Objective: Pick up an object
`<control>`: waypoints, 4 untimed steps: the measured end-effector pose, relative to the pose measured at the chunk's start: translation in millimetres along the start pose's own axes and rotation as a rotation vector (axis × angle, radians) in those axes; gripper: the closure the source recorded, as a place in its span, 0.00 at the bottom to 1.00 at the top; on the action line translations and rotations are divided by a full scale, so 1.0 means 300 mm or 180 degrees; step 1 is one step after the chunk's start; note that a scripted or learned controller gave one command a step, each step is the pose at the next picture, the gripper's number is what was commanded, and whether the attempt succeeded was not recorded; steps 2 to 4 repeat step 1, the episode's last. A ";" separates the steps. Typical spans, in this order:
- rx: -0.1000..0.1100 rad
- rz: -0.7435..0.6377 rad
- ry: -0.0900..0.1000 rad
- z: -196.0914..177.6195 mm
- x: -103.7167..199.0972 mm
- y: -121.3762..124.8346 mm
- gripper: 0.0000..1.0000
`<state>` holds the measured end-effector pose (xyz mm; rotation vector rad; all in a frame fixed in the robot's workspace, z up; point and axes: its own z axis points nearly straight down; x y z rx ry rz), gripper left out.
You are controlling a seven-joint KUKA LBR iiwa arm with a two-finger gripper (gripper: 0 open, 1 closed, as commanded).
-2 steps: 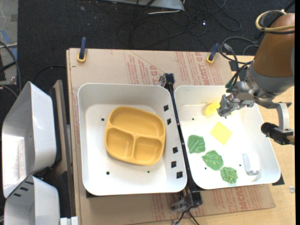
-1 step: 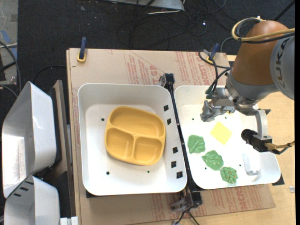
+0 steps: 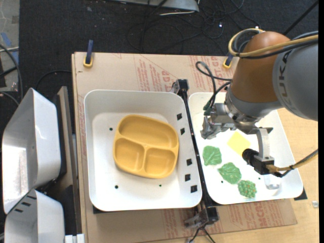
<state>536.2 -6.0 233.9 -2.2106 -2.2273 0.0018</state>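
In the right bin (image 3: 291,189) lie a flat yellow piece (image 3: 238,142), two green leaf-shaped pieces (image 3: 212,155) (image 3: 230,172) and a small bumpy green piece (image 3: 246,188). My gripper (image 3: 208,129) hangs over the bin's left part, just above and left of the upper green leaf and left of the yellow piece. I see nothing held in it. The arm's bulk hides the back of the right bin. A yellow divided plate (image 3: 146,146) lies in the middle of the left bin (image 3: 96,135).
A black divider strip (image 3: 190,135) runs between the two bins. A black part on a bracket (image 3: 255,160) hangs from the arm over the right bin's middle. White containers (image 3: 28,140) stand off the bench at the left. Cables cross the dark floor behind.
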 end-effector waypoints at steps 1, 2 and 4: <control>-0.0003 -0.0001 0.0000 0.034 0.164 -0.024 1.00; -0.0003 -0.0001 0.0000 0.034 0.164 -0.024 1.00; -0.0003 -0.0001 0.0000 0.034 0.164 -0.024 1.00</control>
